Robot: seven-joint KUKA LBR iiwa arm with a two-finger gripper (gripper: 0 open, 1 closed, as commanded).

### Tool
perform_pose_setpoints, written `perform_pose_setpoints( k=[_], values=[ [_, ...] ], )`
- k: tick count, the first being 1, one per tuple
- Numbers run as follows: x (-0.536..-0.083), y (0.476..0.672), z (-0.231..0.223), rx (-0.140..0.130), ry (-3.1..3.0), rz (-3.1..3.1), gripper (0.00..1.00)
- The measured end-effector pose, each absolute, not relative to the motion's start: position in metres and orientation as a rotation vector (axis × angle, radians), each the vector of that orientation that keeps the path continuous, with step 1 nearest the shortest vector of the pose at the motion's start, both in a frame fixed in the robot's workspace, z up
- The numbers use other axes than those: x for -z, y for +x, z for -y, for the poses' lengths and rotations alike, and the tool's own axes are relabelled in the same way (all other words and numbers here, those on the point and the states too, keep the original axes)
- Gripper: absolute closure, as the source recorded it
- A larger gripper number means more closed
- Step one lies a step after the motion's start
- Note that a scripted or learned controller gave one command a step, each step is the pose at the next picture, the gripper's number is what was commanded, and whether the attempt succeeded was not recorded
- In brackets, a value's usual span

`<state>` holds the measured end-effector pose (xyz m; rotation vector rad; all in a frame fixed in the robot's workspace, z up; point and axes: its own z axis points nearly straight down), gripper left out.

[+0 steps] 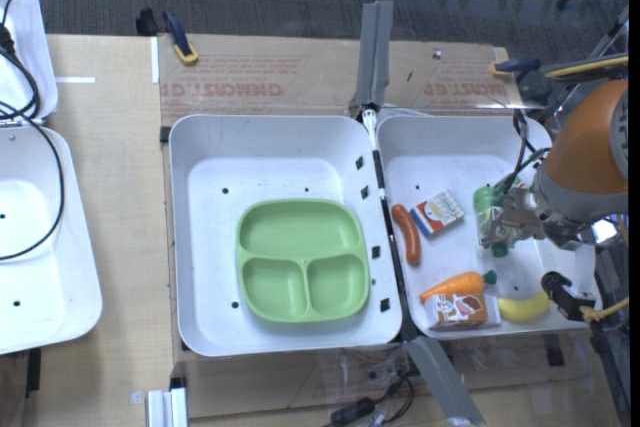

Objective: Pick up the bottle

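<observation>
Gripper (503, 227) low in the right bin (440, 137); jaw spread cannot be told. Green bottle (486, 208) lies immediately at its tip, partly hidden. Judged light, rigid plastic, smooth and slippery; grasp across the body. Banana (524, 307) sits nearer the camera.

The grey KUKA arm with the orange wrist band (592, 140) is reaching in from the right, its two-finger metal gripper (497, 231) pointing down and left.

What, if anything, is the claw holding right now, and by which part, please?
It cannot be told. The claw sits low over the small green plastic bottle in the right white bin, but the view does not settle whether it grips it.
</observation>
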<state>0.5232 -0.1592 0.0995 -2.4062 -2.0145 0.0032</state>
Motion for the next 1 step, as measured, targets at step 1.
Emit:
perform_pose_setpoints(
  k=[1],
  values=[
    [-0.2201, 0.5701, 0.1179, -0.004, -2.31, 2.129, 1.0]
  ],
)
